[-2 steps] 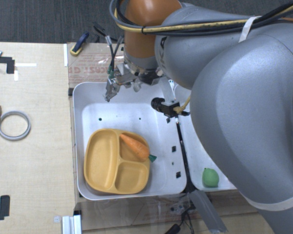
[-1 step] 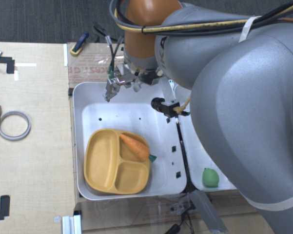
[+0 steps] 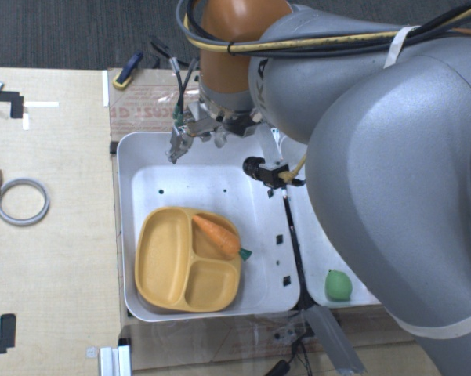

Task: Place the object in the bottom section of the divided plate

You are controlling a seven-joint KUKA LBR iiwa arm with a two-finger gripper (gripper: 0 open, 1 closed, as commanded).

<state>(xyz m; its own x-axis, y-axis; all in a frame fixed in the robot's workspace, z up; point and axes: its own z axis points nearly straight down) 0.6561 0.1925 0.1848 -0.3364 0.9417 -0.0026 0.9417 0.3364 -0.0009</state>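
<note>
Carrot point(image 3: 216, 236) is lying in the divided plate point(image 3: 161, 261), across the upper right section with its green tip poking over the rim. Looks like a plastic toy, so probably light, stiff and a bit slick; I'd grab it mid-body across the narrow way. Gripper point(image 3: 175, 149) hangs well above the plate near the bin's point(image 3: 133, 210) far wall, nothing visibly in it, but whether its fingers are spread I can't tell. No readable writing anywhere.
</note>
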